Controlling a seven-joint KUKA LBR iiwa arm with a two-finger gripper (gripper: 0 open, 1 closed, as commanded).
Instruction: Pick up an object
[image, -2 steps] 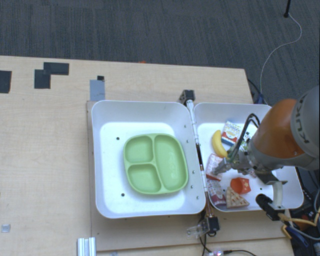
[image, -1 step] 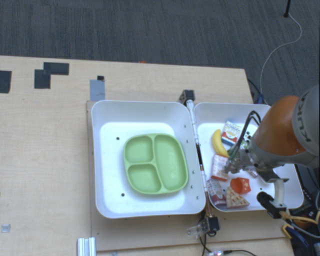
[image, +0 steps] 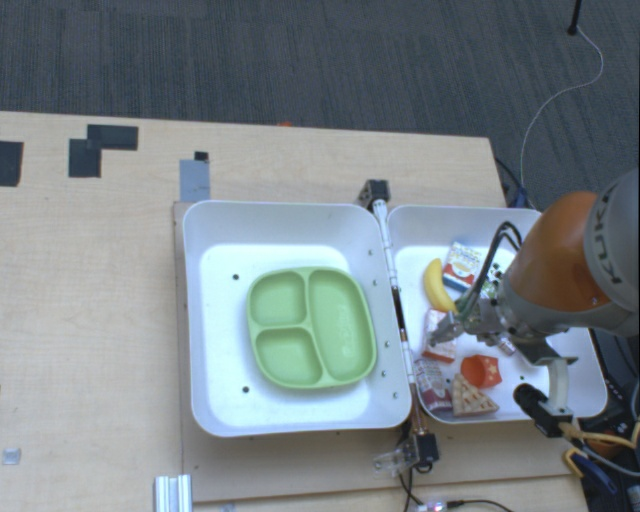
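- objects for picking lie crowded in the right bin (image: 590, 395): a yellow banana (image: 436, 285) near its left wall, a small white carton with red and blue print (image: 463, 262) just above and right of the banana, a red tomato-like piece (image: 481, 371) lower down, and a tan wedge like a sandwich slice (image: 472, 399) at the front edge.
- a clear packet with dark red contents (image: 430, 381) lies by the bin's left wall, just beside the wedge; another small red-and-white item (image: 438, 349) sits above it.
- gripper (image: 462, 328) hangs low over the middle of this clutter, between the banana and the tomato-like piece; its metal parts blur into the objects, so i cannot tell how wide it stands or whether it has hold of anything.
- grey arm with its orange band (image: 555, 262) reaches in from the right and covers much of the right bin.
- left bin (image: 200, 300) holds a pale green divided plate (image: 311, 327) with three compartments, lying flat near its centre.
- both bins sit touching side by side on a light wooden bench (image: 90, 320), with dark carpet (image: 300, 60) beyond its far edge.
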